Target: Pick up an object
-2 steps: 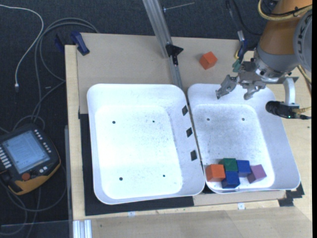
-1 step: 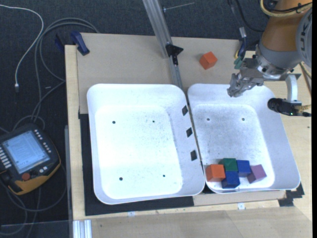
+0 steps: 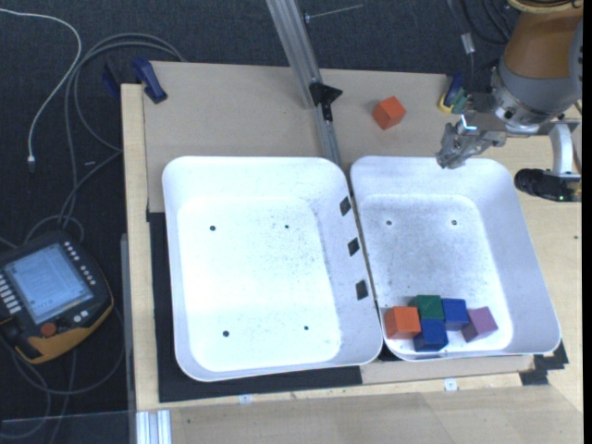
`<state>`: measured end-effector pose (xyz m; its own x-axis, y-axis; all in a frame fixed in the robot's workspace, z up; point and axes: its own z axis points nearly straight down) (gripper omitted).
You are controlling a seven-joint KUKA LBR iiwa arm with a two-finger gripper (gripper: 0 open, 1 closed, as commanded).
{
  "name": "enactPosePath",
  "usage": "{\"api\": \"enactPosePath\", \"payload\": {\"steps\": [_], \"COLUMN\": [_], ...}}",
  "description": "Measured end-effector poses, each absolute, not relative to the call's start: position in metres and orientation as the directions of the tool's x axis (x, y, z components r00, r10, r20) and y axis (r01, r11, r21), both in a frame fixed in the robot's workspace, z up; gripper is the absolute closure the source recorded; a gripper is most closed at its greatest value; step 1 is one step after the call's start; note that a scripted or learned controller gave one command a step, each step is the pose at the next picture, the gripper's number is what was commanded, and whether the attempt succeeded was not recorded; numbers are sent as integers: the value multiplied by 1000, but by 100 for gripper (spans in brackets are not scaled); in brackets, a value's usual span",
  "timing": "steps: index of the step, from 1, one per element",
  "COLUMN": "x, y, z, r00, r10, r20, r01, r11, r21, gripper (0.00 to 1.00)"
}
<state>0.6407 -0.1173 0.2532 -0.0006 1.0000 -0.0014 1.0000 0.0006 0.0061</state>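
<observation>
Camera view: gripper [image 3: 450, 155] hangs over the far edge of the right bin [image 3: 518, 211], near its far-left corner, nothing between the fingers. Fingers look close together, but it's small & a bit blurred, so can't tell for sure. Arm [image 3: 541, 44] comes in from the right w/ the orange band above the wrist.

Pick targets are well apart from it: cluster of blocks packed in the near edge of the right bin, prob. slid down there since the bin slopes: orange block [image 3: 401, 321], green block [image 3: 427, 307], blue blocks [image 3: 442, 323], purple block [image 3: 481, 321], all touching or just beside each other. Tight packing = awkward for a 2-finger grab.

One more orange cube [image 3: 389, 112] sits on the bench [image 3: 231, 109] beyond the bins, outside both.

Left bin [image 3: 194, 192] is speckled white. Bench is pale wood; dark carpet around, cables & a teach pendant [image 3: 46, 294] on the floor at left
</observation>
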Motion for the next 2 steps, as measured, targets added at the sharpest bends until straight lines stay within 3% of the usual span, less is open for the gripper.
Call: {"api": "enactPosePath", "payload": {"steps": [1,2], "x": [534,537], "y": [-90,-55], "z": [137,203], "r00": [1,-6], "r10": [1000,1000], "r20": [5,1], "r01": [1000,1000], "r11": [-1,6], "r21": [-15,8], "gripper": [100,100]}}
